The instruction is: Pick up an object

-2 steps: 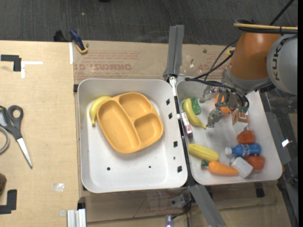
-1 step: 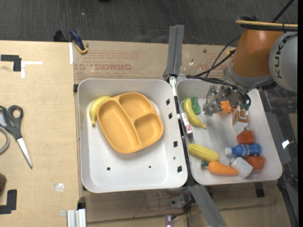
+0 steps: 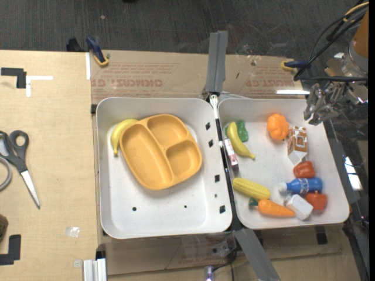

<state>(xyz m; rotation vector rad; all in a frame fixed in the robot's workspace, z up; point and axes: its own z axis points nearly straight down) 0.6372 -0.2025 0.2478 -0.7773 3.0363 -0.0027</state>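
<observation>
The right bin (image 3: pixel 266 113) holds several toy foods: an orange pepper (image 3: pixel 278 126), a yellow banana (image 3: pixel 238 140) over a green piece (image 3: pixel 242 131), a corn cob (image 3: pixel 251 187), a carrot (image 3: pixel 275 208), a blue bottle (image 3: pixel 303 185), a white box (image 3: pixel 300 206), a brown-and-white carton (image 3: pixel 297 141) and two red pieces (image 3: pixel 304 169) (image 3: pixel 317 200). My gripper (image 3: pixel 319 107) hangs at the bin's upper right corner, above and right of the carton, with nothing visibly between its fingers.
The left bin (image 3: pixel 117 215) carries a yellow divided plate (image 3: pixel 159 151) with a banana (image 3: pixel 120 133) tucked at its left edge. Scissors (image 3: pixel 20 160) lie on the wooden bench at far left. A grey post (image 3: pixel 217 63) stands between the bins at the back.
</observation>
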